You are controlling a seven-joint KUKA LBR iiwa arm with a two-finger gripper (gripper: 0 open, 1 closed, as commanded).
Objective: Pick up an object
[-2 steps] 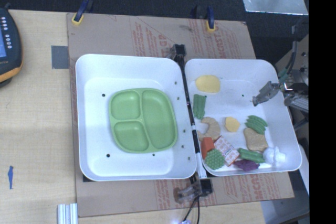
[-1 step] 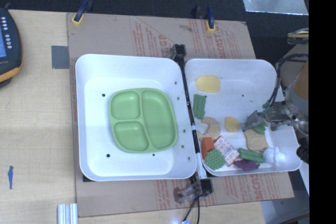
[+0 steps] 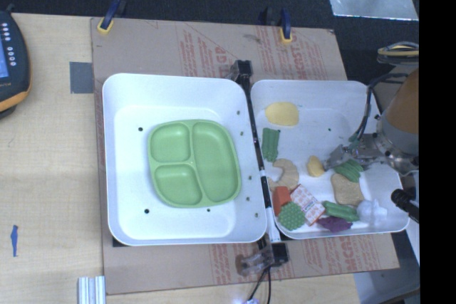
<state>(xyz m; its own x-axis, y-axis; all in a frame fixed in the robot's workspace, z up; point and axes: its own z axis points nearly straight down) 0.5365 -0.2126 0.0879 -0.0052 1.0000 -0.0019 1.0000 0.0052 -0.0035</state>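
Claw [image 3: 347,156] sits low in the right bin [image 3: 320,92], at its right side, fingertips over or touching a small green piece [image 3: 350,171]; whether they are spread or closed on it cannot be told. Just left of the claw lies a small yellow lump [image 3: 315,166]; just below it a tan slice [image 3: 347,189]; further left a green strip [image 3: 270,144] and, up-left, a yellow disc [image 3: 282,113]. Far to the left, in the other bin [image 3: 114,153], rests a green divided plate [image 3: 193,163].

Judging by the pose, the grasp step is in hand. Next the claw must be firmly closed on the green piece, then lift straight up clear of its neighbours.

Red printing runs across the cardboard sheet [image 3: 178,46] on the counter [image 3: 50,174], too faint to read.
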